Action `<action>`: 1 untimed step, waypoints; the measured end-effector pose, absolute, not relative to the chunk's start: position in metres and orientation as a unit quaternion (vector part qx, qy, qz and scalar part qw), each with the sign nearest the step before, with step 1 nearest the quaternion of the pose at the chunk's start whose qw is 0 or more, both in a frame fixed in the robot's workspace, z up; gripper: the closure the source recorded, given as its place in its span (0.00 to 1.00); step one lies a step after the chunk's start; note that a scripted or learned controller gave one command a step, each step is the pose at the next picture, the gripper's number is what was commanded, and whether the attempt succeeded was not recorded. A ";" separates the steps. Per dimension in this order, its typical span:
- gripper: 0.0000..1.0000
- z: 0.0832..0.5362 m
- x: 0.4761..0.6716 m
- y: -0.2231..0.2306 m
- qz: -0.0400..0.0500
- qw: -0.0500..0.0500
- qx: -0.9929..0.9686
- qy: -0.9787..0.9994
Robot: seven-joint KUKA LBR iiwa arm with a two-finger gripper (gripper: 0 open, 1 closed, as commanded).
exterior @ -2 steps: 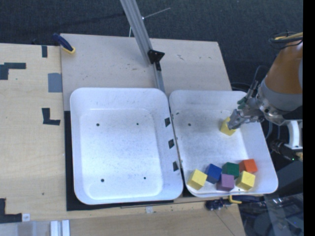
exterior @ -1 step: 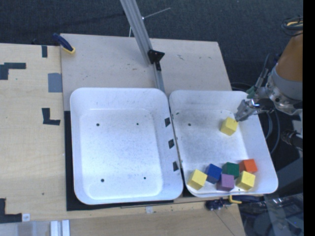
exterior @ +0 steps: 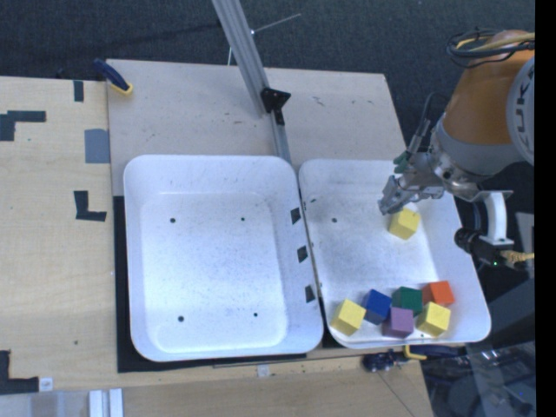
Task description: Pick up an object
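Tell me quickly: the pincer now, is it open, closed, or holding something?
Pincer: cannot be told; it sits just above a yellow cube in the right bin, and no cube is seen between its tips.

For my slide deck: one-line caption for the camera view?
Grey gripper poised at a yellow cube in the right white bin; six coloured cubes cluster at its near edge.

arm reaching in from the right, wrist bent down

the grey arm [exterior: 486, 137] with its orange band slants leftward and down; the gripper [exterior: 398, 200] points down and to the left, low under the wrist
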State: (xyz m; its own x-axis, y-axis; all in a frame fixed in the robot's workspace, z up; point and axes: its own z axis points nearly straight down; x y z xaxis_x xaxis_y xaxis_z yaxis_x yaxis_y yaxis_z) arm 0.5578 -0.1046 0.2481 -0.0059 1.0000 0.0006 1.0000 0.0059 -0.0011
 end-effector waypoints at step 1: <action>1.00 0.252 0.554 -0.054 0.000 0.001 -0.705 -0.709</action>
